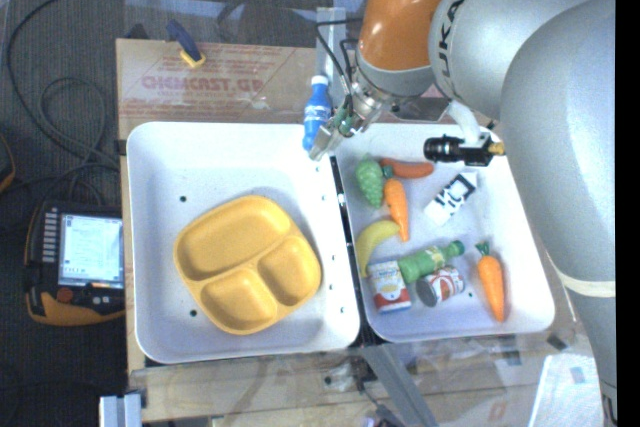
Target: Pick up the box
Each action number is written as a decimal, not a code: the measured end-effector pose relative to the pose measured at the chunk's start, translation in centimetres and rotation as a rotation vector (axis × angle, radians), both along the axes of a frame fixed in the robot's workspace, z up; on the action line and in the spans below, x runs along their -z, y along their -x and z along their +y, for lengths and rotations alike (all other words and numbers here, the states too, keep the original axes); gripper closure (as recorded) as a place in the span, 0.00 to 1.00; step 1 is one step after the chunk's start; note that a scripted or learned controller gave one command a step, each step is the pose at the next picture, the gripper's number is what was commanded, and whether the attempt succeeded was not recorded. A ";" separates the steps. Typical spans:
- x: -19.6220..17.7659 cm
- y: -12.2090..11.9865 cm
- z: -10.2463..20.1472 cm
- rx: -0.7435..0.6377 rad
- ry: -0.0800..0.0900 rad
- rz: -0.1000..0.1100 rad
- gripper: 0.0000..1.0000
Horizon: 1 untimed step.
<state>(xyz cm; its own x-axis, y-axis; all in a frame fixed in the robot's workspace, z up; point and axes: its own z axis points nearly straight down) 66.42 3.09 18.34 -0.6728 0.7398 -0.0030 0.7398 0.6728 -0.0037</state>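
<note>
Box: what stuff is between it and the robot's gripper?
In the camera view, a green vegetable and an orange-red vegetable lie between gripper and box.

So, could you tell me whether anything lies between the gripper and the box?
Yes: a green fruit, a reddish carrot and an orange carrot lie between the gripper and the white box; nothing lies on the box.

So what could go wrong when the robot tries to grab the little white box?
1. The gripper hangs over the far edge where the two shallow white bins meet, well away from the small white box with black print. If it drops there, it might hit a rim.
2. The box lies at a slant among crowded things, with a long orange carrot just to its left, so the gripper might nudge or grab that instead.
</note>
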 end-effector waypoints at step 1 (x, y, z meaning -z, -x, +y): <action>0.0 0.5 5.4 -0.060 -0.001 -0.001 1.00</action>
<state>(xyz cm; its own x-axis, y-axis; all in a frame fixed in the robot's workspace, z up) 65.92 8.50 18.35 -0.7161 0.6980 -0.0027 0.6980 0.7161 -0.0025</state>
